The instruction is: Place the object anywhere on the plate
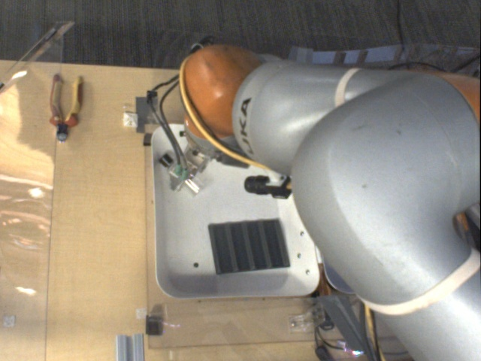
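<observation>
A black ribbed plate point(248, 247) lies flat in the near half of the white bin point(169, 269). My gripper point(184, 177) hangs over the bin's far left part, up and to the left of the plate and apart from it. A small green piece point(178, 173) shows right at the gripper's tip; whether it is held is not clear. The big grey arm and its orange band point(214, 89) cover the bin's right side and everything beyond it.
Pliers with red and yellow handles point(65, 105) lie on the wooden bench at far left. A small black block point(154, 324) sits by the bin's near left corner. A clear plastic sheet point(22, 201) covers the bench's left part.
</observation>
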`<state>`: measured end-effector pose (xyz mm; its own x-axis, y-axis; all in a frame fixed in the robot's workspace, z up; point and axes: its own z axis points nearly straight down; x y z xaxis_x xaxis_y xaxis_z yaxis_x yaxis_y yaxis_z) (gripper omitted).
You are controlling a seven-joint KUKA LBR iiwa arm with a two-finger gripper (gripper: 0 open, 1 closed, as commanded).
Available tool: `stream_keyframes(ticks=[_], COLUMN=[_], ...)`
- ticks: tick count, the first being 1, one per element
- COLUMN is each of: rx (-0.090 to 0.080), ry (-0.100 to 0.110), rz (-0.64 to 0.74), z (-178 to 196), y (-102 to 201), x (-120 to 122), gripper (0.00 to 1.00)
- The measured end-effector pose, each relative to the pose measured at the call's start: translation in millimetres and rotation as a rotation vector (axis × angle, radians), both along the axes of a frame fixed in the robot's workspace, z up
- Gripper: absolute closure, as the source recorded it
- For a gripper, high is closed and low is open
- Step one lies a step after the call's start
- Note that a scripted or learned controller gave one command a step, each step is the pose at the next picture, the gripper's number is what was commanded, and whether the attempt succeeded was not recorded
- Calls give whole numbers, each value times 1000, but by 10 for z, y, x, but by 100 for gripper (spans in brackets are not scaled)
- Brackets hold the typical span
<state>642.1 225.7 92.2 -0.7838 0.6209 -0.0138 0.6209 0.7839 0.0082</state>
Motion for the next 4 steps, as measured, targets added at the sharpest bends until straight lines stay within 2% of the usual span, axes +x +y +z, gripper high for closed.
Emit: stream_keyframes(ticks=[1,2,3,4], rx=[1,-2,-22,-2], ry=[6,-2,-5,3], rz=[462,429,614,633], z=[919,379,46,1610], y=[-69,64,-81,-22], x=[187,262,-613,111], gripper=[100,100,100,100])
